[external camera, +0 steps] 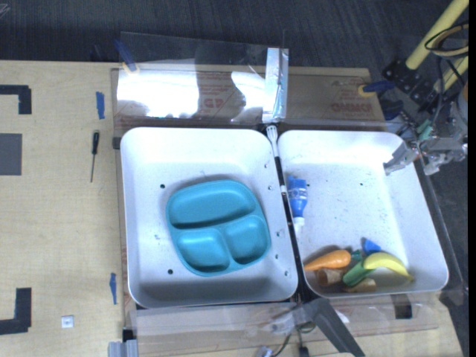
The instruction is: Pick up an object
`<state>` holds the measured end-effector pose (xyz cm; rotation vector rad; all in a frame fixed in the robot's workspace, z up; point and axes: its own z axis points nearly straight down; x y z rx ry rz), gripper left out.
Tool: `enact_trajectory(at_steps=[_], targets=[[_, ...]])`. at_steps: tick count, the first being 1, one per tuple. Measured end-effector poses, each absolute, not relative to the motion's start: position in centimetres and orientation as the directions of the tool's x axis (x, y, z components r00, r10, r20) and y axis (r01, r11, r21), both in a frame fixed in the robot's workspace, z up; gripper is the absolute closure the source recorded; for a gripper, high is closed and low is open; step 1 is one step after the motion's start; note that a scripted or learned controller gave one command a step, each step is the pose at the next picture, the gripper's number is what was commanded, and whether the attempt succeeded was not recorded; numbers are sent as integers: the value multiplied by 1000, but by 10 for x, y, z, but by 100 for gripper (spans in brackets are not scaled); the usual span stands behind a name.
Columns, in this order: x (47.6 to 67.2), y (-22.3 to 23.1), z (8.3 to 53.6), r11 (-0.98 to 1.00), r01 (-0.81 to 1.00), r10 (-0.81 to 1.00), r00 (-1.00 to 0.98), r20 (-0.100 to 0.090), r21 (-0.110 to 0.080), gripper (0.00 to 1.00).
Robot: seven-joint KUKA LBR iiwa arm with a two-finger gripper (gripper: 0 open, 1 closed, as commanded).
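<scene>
1. The right bin (pixel 338 162) sits on the tabletop (pixel 52 222), touching the left bin (pixel 137 199).
2. In the right bin's near corner lie a yellow banana (pixel 387 262), an orange carrot (pixel 329 259) and a green piece (pixel 357 271), all bunched together.
3. A blue-and-white tube (pixel 297 198) lies against the right bin's left wall.
4. The left bin holds a blue divided tray (pixel 216 225).
5. The pincer (pixel 401 157) hovers over the right bin's far right corner; whether it is spread or pressed together cannot be told.

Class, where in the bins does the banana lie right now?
The banana lies in the right bin, at its near right corner, beside the carrot and other toy foods.
</scene>
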<state>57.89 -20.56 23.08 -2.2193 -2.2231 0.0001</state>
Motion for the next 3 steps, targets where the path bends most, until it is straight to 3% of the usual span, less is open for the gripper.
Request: enact_trajectory(at_steps=[1, 2, 3], targets=[[499, -215, 109, -20, 1000, 1000, 20, 16, -13, 0], [499, -84, 185, 172, 985, 985, -172, 1, 3, 0], [482, -105, 88, 255, 967, 967, -255, -2, 7, 0]])
